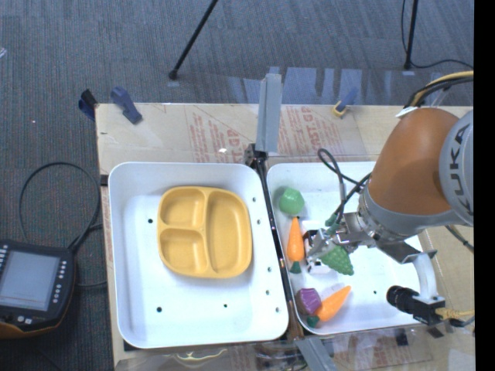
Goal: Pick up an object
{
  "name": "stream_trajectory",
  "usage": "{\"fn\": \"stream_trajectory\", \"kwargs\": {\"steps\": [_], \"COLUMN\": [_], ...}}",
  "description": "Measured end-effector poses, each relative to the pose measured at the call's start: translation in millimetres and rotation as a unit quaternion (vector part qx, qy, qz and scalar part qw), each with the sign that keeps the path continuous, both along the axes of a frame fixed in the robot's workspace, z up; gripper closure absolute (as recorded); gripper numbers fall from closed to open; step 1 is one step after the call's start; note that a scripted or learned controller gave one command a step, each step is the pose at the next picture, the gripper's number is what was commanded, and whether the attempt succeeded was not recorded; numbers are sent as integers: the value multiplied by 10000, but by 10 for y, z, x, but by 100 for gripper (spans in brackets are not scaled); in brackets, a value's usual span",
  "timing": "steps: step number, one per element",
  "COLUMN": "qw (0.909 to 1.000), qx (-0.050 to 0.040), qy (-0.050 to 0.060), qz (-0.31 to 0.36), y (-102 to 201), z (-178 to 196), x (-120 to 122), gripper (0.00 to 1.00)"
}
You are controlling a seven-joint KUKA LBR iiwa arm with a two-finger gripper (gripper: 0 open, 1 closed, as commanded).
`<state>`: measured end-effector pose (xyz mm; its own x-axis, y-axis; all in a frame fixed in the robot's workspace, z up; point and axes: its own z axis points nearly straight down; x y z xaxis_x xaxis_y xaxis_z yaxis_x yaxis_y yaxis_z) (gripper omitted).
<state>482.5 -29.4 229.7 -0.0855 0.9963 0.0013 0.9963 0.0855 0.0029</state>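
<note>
The right bin [363, 178] holds several toy foods. A round green one [291, 200] lies near its left wall, and an upright orange carrot [295, 240] sits just below it. A bumpy green piece [339, 260] lies mid-bin. A purple piece [308, 300] and a second orange carrot [335, 302] rest at the front edge. My gripper [319, 247] reaches in from the right and hangs low between the first carrot and the bumpy green piece, very close to both. The arm's orange band [414, 165] covers the bin's right part.
A yellow divided plate [205, 232] lies in the left bin [135, 284]. The ridge between the bins [271, 230] runs just left of the carrot. A teach pendant [31, 284] sits on the floor at far left. A black fitting [410, 300] sits at the right bin's front right.
</note>
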Motion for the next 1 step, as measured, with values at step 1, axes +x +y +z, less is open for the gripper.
{"fn": "stream_trajectory", "kwargs": {"steps": [1], "qw": [9947], "qx": [-8], "qy": [37], "qz": [1031], "y": [194], "z": [103], "x": [-62], "gripper": [100]}}
